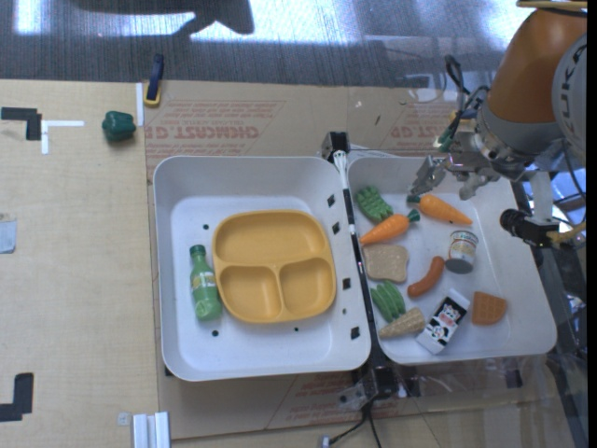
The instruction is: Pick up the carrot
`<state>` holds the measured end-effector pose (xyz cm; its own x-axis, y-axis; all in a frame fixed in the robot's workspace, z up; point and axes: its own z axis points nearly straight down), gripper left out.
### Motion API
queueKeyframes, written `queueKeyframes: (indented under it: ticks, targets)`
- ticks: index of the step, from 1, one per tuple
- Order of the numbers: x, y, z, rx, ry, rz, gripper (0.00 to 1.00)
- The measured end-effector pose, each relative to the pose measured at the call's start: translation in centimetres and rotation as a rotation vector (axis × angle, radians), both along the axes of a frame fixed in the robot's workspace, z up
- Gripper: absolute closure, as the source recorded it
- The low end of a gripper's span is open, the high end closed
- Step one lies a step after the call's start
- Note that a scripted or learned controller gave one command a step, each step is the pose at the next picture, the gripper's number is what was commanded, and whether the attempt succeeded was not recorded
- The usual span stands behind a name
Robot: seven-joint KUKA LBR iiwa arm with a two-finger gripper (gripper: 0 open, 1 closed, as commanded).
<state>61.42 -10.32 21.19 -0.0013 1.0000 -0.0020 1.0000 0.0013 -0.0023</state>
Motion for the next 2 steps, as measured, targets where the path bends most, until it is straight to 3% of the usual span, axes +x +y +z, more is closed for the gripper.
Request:
queueKeyframes:
  ticks: [1,2]
  targets:
    - [3.55,-5.51,-11.97,-0.001,-0.003,-0.069,0.00]
    - [3.59,-5.60,-11.03,-0.003,-0.003,-0.068,1.00]
